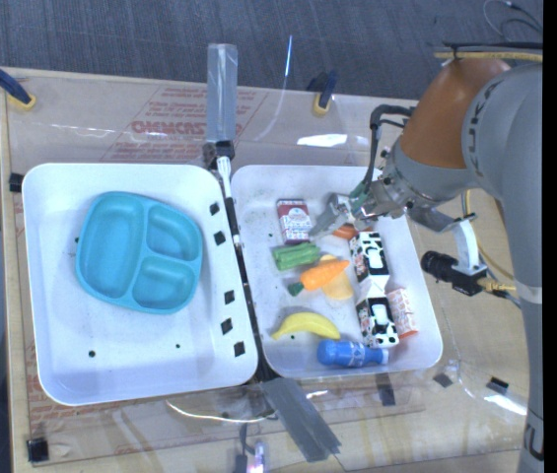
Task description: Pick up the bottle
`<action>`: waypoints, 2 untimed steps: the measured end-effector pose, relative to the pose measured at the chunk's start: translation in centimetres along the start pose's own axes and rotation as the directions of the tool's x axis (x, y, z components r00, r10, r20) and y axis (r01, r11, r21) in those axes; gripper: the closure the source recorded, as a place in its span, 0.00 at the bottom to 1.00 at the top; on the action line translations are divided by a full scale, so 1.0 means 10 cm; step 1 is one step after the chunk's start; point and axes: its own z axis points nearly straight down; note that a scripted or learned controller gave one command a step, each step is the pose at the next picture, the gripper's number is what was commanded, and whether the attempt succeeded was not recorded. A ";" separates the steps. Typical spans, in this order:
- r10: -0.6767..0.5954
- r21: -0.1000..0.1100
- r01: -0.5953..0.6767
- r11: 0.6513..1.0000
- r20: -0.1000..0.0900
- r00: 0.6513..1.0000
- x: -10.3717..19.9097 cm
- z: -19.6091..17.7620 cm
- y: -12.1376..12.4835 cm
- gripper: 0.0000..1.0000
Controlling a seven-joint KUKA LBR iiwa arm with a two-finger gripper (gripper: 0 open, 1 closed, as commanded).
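Blue bottle [351, 354] lies near, in the right bin [426, 348].
Light, smooth, it can roll; grasp across its middle. Gripper [345, 208] state: cannot tell.

My grey arm with its orange band [455, 116] comes in from three o'clock, wrist angled down toward nine, two-finger metal gripper [337, 208] held low.

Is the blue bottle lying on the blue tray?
No, the blue bottle lies in the right bin beside the banana, while the blue tray sits in the left bin.
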 end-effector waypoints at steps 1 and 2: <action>-0.299 0.003 0.299 0.954 -0.004 0.954 0.82 0.42 -0.43 0.00; -0.094 -0.001 0.094 0.996 0.000 0.996 1.36 -0.56 -0.47 0.00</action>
